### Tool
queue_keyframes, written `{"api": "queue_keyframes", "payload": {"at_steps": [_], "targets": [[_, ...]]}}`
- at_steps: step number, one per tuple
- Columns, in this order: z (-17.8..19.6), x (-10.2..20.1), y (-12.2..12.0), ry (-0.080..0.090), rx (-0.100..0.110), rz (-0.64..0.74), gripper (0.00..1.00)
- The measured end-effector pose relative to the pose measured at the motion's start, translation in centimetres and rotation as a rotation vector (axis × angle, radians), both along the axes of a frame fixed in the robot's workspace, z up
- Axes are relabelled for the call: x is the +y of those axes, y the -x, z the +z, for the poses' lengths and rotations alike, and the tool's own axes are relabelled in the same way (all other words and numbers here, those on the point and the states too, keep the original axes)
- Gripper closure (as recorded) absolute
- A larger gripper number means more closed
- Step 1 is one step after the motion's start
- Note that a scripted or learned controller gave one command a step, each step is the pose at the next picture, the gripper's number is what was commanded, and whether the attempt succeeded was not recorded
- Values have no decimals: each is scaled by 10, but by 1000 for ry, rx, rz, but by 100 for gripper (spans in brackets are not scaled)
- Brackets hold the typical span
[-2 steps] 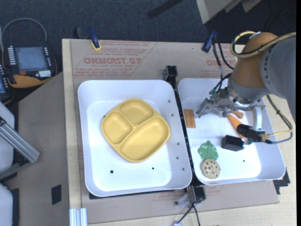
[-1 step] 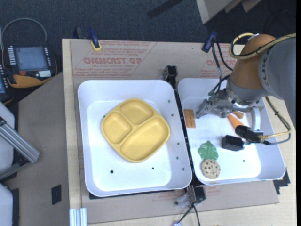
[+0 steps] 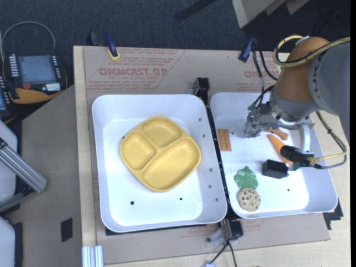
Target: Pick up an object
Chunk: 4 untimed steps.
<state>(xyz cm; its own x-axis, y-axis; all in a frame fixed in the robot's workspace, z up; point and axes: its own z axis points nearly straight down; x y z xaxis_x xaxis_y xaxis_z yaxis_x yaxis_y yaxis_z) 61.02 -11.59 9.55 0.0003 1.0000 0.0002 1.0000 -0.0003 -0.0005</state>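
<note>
Bins sit side by side on the bench (image 3: 139,63), which is covered with a brown printed board. The left bin (image 3: 105,149) carries a yellow divided plate (image 3: 160,152), lying flat and a little turned, with three compartments. The right bin (image 3: 317,188) carries the small things. A flat orange-brown piece (image 3: 223,139) lies close to its left wall. Below that, near the front, a green leafy toy (image 3: 245,178) touches a round cookie (image 3: 248,199) just beneath it. A small black block (image 3: 275,168) lies to the right of the green toy. An orange carrot-like piece (image 3: 276,142) lies up by the arm, partly hidden by it.

The arm (image 3: 311,82) comes in from the right, its orange band curving over the far right corner of that bin. The tool (image 3: 255,128) hangs low over the upper middle of the right bin, just left of the carrot-like piece and to the right of the flat orange-brown piece. It is dark and bunched together from here, and I cannot tell how it is set or whether anything sits in it.

Off the bench to the left, a handheld control pendant (image 3: 34,71) rests on the dark floor
</note>
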Motion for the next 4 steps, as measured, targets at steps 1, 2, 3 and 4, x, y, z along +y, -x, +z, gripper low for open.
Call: {"api": "queue_keyframes", "payload": {"at_steps": [1,2,3,4], "targets": [[45,1,-8,2,-6,1,100],[110,-1,-7,2,-9,1,100],[123,-1,-8,2,-5,1,100],[122,50,18,-2,3,5,100]]}}
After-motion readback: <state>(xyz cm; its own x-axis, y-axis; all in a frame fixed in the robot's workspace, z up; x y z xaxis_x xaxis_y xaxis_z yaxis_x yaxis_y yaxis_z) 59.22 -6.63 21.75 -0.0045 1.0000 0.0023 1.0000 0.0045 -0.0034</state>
